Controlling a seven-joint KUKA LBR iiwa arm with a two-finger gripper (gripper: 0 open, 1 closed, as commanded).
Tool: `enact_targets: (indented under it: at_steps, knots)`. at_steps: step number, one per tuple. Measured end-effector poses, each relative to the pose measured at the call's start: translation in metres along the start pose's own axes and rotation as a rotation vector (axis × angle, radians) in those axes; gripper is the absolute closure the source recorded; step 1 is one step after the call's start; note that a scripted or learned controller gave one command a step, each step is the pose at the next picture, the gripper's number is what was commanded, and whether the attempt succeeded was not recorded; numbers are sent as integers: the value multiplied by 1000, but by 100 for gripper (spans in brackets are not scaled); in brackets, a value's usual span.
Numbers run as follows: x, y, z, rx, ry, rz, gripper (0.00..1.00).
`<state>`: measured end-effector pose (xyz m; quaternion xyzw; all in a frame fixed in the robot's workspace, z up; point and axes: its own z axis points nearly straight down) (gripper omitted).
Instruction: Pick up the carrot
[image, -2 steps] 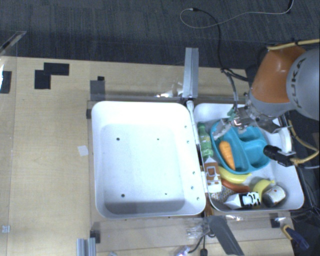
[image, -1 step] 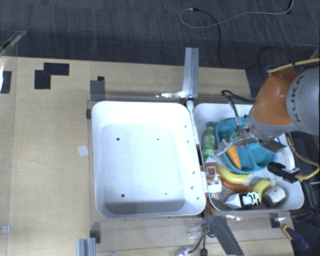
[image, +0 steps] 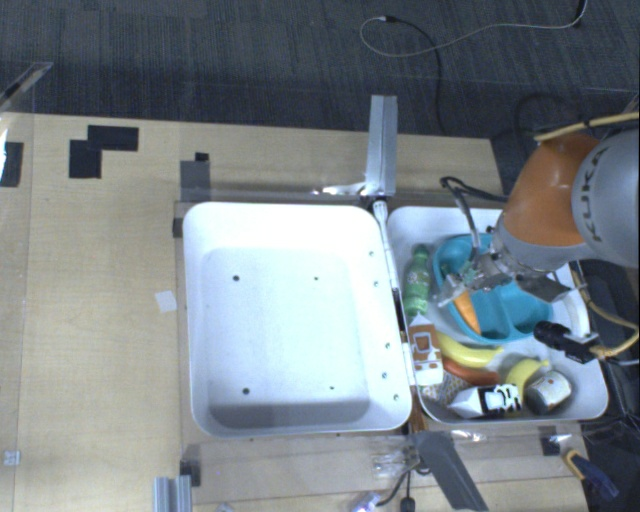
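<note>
Nearest the viewer, at the near rim of the right bin (image: 598, 405): a white-and-black packet (image: 495, 400), a grey ball (image: 550, 390) and a yellow lemon-like fruit (image: 522, 372), all touching or nearly so. Just beyond, a banana (image: 465, 352) curving across the bin, with an orange-red patch (image: 478, 369) tucked under it, too hidden to identify.

Carrot (image: 456, 297), taken to be the slim orange taper in the middle of the right bin, leaning against the left side of a blue bowl (image: 495, 308), just right of a green bottle (image: 416, 280). Partly covered; full length not visible.

Handling, as judged: light, stiff, smooth-skinned and likely to roll or slide between flat pads; not fragile. Best taken across the thicker part, away from the pointed tip, jaws closing across the narrow width. Crowding by bowl and bottle leaves little room on either side.

Arm (image: 560, 195) entering from the right, orange band high over the bin's far right corner, wrist angled down and leftward. Gripper (image: 478, 272) low over the bowl's far edge, just beside the carrot's upper end. Open or closed: cannot tell; no object seen in its grasp.

Left bin (image: 290, 300) at left, well apart from the action
</note>
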<state>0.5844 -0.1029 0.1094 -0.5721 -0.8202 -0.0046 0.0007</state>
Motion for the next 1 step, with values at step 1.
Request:
enact_targets:
  at_steps: [1]
  knots:
    - [-37, 59, -86, 14, -4, 165, 100]
